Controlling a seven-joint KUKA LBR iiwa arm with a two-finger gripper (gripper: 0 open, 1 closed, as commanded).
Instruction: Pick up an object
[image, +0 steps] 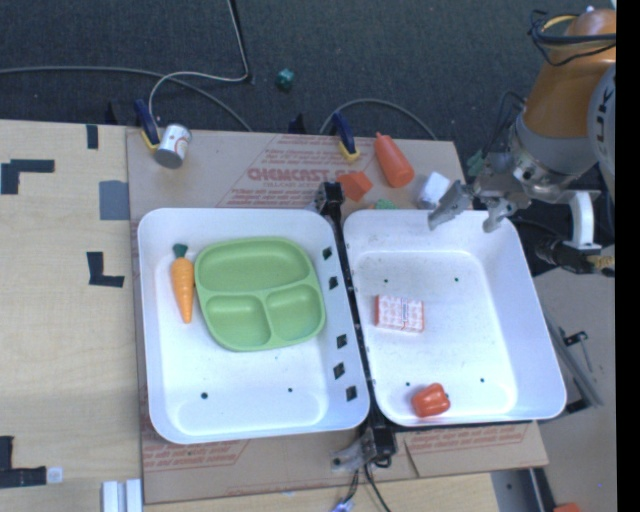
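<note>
On the bench outside the bins, at about 10 o'clock in the view, a small silver can (172, 145) lies on its side on the brown cardboard sheet (270, 175). The left bin (165, 395) holds a toy carrot (183, 286) near its 9 o'clock wall, green top pointing to 12 o'clock. Just beside the carrot, toward 3 o'clock, sits a green divided plate (262, 293) with three compartments, filling the middle of that bin.

Beyond the bins at 12 o'clock, an orange carrot-shaped toy (393, 160) lies on the cardboard, with a smaller orange piece (357, 184) near it and a small white block (434, 187) just off the right bin's far rim.

The right bin (530, 300) carries a pink-and-white checked block (400, 313) lying flat near its centre. At the bin's 6 o'clock side rests a red-orange toy pepper (431, 400), close to the near wall and well apart from the block.

The gripper (470, 211) hangs over the right bin's 1 o'clock corner, its two fingers spread apart with nothing between them, well apart from both the block and the pepper. The grey arm with its orange band (565, 95) rises behind it at 2 o'clock.
</note>
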